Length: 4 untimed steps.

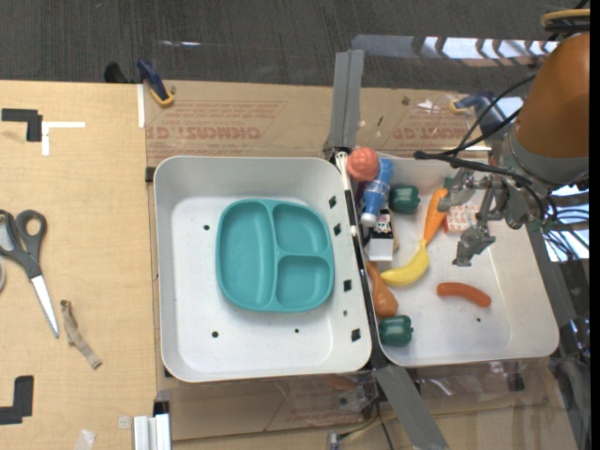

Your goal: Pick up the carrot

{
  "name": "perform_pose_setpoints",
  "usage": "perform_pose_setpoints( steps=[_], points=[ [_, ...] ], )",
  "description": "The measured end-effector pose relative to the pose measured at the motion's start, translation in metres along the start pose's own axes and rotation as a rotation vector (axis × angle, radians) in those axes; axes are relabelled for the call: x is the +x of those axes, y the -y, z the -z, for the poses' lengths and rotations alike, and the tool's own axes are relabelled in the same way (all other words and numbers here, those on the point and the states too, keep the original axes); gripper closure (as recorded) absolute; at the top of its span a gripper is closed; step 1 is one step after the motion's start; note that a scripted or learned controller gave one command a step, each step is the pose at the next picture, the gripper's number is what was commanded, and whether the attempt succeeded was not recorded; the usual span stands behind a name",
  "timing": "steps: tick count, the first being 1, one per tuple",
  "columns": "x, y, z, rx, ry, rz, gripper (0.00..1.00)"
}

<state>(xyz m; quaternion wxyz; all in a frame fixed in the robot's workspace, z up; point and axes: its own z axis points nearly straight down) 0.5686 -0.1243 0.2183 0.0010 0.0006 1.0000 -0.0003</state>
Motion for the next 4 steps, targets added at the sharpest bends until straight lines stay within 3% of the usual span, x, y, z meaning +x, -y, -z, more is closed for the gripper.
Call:
perform_pose_setpoints(
  steps=[1, 2, 3, 4],
  points=[
    [-0.065, 0.024, -0.125, 0.0, 0.004, -0.042, 0.0],
    [-0.067, 0.023, -0.114, 0.001, 0.009, -0.038, 1.0],
    [0.026, -0.004, -0.095, -0.001, 0.0, -0.072, 1.0],
    [-0.007, 0.066, -0.126, 0.0, 0.002, -0.194, 1.0]
  ],
)
